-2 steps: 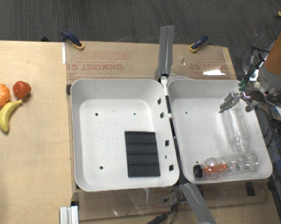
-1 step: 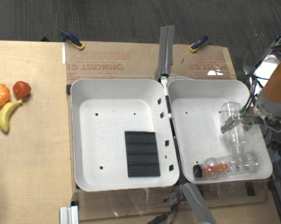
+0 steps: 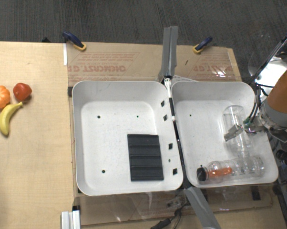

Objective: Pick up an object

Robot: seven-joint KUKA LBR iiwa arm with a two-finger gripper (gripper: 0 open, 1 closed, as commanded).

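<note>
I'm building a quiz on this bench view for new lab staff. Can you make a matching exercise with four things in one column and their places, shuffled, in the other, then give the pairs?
Things:
1. black ridged block
2. clear plastic bottle with a black cap
3. banana
4. blue and yellow clamps

Places:
A. lying along the near wall of the right bin
B. on the bare wood left of both bins
C. gripping the far edge of the cardboard behind the bins
D. flat on the floor of the left bin

Pairs: 1-D, 2-A, 3-B, 4-C
</note>
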